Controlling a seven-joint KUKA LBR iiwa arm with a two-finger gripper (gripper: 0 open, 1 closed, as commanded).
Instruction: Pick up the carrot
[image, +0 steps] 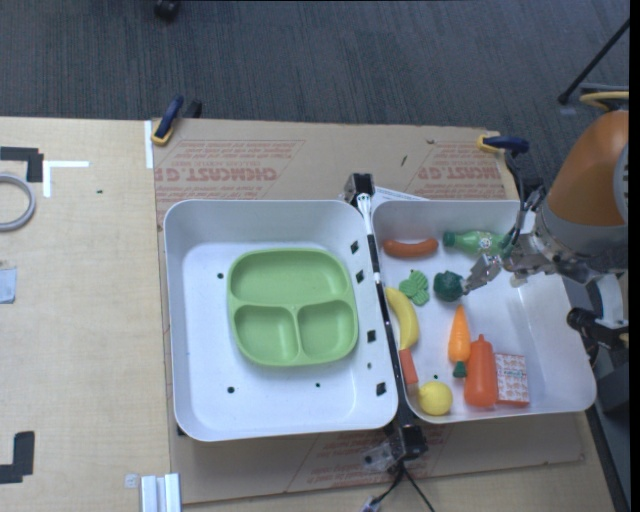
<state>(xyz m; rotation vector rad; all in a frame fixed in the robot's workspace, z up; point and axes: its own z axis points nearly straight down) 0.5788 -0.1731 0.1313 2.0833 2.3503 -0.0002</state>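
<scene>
The carrot (458, 336) is orange with a small green stem at its near end. It lies in the right bin (555, 345), tip pointing to the far side, just left of a red ketchup bottle (480, 373). My gripper (483, 272) hangs over the far part of the same bin, beyond and slightly right of the carrot and apart from it. It sits close to a dark green vegetable (447, 285). Nothing shows in its grasp.
The right bin also holds a sausage (410, 246), a green bottle (475, 240), broccoli (415, 288), a banana (403, 316), a lemon (435, 398) and a printed packet (512, 378). The left bin (195, 330) holds a green divided plate (293, 305).
</scene>
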